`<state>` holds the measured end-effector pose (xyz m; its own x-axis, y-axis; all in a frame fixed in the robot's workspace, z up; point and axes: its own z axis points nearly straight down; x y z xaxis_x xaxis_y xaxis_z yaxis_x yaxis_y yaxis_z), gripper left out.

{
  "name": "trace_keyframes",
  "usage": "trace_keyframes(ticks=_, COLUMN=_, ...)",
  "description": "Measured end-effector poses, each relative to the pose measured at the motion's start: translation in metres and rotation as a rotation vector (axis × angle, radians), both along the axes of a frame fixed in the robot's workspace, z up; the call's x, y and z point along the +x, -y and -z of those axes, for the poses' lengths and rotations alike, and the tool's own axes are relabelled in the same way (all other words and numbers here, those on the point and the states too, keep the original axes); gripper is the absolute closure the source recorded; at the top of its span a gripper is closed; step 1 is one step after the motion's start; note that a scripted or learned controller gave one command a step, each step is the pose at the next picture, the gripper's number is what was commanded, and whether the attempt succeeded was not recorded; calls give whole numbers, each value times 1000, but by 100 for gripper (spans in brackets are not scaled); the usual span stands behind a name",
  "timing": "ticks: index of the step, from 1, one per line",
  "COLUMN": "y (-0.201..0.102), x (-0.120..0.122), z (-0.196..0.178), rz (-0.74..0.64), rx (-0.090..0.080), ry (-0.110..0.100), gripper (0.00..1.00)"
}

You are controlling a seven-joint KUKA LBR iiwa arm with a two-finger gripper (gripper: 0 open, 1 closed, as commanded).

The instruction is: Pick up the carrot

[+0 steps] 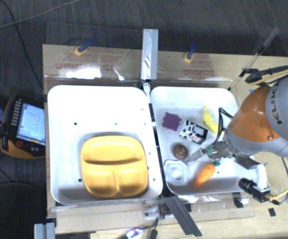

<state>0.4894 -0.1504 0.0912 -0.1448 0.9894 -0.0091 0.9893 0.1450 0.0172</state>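
Carrot point(204, 176): you see it near the front wall of the right bin point(184, 94), tilted.
Gripper point(210, 152): just above the carrot's top end.
Jaws: you cannot tell their state.

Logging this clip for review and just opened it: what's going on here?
A grey arm with an orange band reaches from the right over the right white bin. Its gripper sits just above the top end of the orange carrot, which lies on the bin floor near a brown ball and a purple block. The left white bin holds a yellow tray.
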Motion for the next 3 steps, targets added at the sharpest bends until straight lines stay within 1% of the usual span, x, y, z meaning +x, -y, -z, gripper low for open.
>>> trace_keyframes(ticks=1, y=5, x=0, z=0, rz=-167, rx=-2, ry=-2, gripper=0)
trace_keyframes(ticks=2, y=-3, x=0, z=0, rz=-156, rx=-4, ry=-1, gripper=0)
trace_keyframes(ticks=3, y=29, x=0, z=0, rz=-93, rx=7, ry=-4, gripper=0)
